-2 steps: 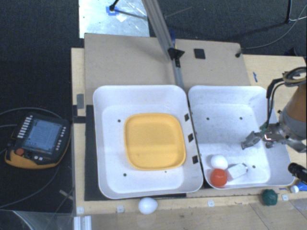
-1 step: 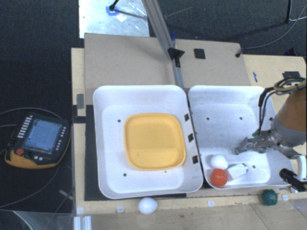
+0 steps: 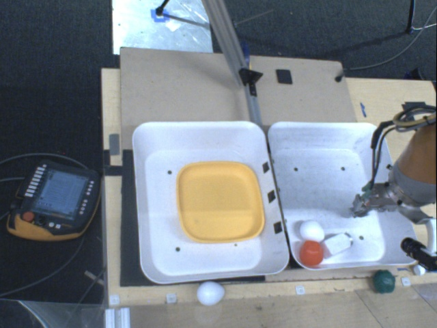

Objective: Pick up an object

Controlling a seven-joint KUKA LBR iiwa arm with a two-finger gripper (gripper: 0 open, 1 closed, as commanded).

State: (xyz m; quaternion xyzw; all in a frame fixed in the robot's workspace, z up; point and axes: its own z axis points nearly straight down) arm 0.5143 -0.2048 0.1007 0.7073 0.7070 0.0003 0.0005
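A white ball, a red ball and a small white block lay together in the near corner of the right bin. The gripper hung just beyond them to the right, touching none. Whether its jaws were apart or together I could not tell.

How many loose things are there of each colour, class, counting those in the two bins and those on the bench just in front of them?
Yellow: 1, the square plate in the left bin.
White: 3, a ball and a small block in the right bin, plus an egg shape on the bench.
Red: 1, a ball in the right bin.
Green: 1, a ball on the bench.
Total: 6
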